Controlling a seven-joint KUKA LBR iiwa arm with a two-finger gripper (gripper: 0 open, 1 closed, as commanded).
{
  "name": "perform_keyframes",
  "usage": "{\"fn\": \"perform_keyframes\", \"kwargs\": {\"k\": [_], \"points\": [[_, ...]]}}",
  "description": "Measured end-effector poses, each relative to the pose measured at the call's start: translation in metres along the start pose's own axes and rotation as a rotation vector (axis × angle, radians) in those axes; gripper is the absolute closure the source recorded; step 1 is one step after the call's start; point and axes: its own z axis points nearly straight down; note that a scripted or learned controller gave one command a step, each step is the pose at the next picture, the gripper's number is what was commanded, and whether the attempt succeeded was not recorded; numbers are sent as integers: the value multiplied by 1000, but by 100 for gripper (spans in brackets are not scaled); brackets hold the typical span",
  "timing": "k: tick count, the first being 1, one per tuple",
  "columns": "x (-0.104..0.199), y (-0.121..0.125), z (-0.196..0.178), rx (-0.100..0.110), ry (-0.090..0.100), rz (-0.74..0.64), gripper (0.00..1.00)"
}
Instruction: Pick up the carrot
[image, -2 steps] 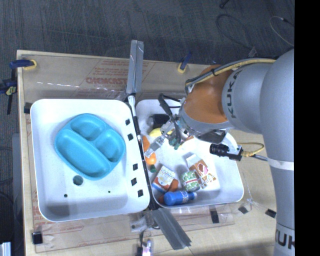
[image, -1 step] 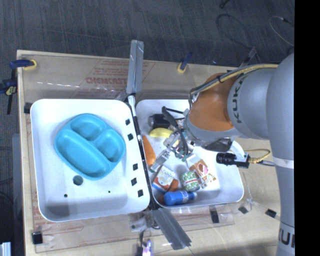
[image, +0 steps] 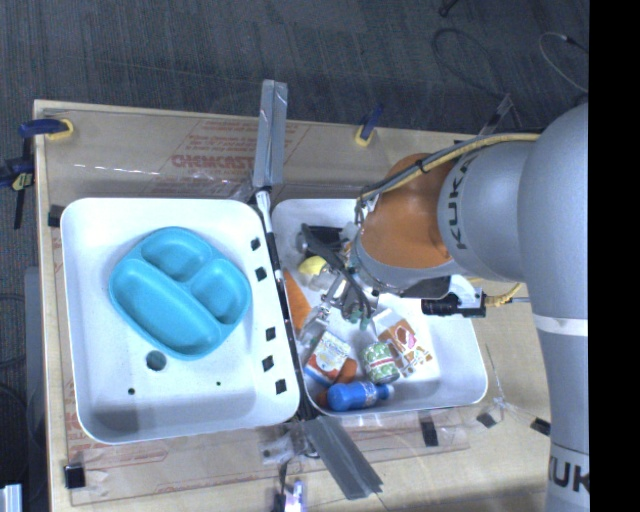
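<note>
Grey and metallic, the tool (image: 335, 290) hangs low inside the right bin (image: 462, 385), at the end of the arm (image: 500, 210) that comes in from the right side with its orange band above the wrist. Whether the tool is open or closed I cannot tell, because its end is mixed with the clutter under it. The carrot (image: 296, 302) lies in the right bin, along the wall that this bin shares with the left bin (image: 120, 400), and just beside the tool on its left. No part of the carrot is seen inside the tool. A small yellow object (image: 313, 267) sits a little above the carrot. Lower in the right bin lie some printed packets (image: 392, 352) and a blue bottle (image: 355, 396), which rests near the front wall. The left bin holds a blue divided plate (image: 180, 290). Both bins stand side by side on the desk (image: 150, 150).
</note>
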Motion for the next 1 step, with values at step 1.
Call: {"fn": "perform_keyframes", "kwargs": {"k": [1], "points": [[0,-2,-8,4,2,2,100]]}}
